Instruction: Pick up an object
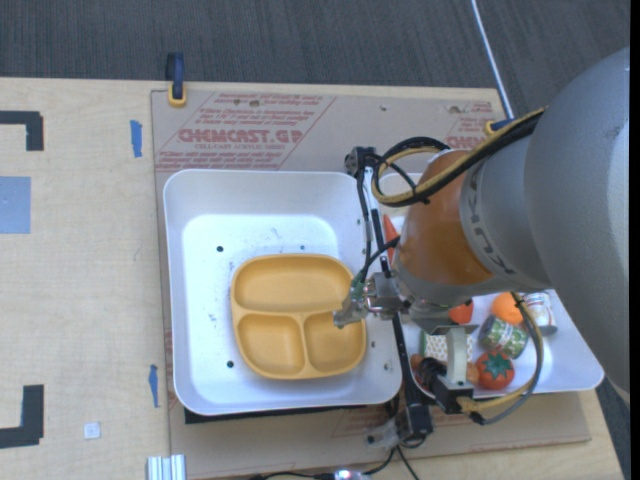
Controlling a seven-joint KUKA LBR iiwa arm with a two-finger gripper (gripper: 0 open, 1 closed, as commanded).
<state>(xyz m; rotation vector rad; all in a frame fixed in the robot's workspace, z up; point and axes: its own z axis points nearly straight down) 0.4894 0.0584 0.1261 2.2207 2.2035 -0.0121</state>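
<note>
From above, the landmark is the left bin (190, 268), the white tub sitting on the printed board, and a yellow divided tray (297, 315) lies flat on its floor, toward the bin's right wall and a little nearer the front edge than the back. The gripper (352, 306) hangs at the tray's right rim, close to where the tray nearly meets the bin's right wall, with the orange-banded arm (470, 238) bulking over the wall behind it. I cannot tell whether the jaws are spread or pressed together; the metal tip is small and partly lost against the rim, and nothing is visibly pinched. The tray is a rounded rectangle, only slightly longer than wide, so its long axis is hard to call; it seems to run from the bin's back to its front, tilted a touch, with the single wide compartment toward the back and the two smaller ones toward the front. The worry, to my eye, is the thin, shallow rim: a bite there could slide off, or lift one edge so the tray tips and scrapes the bin's right wall. Past that wall, in the other bin (575, 363), sit small toy fruits (497, 353), crowded under the arm.
</note>
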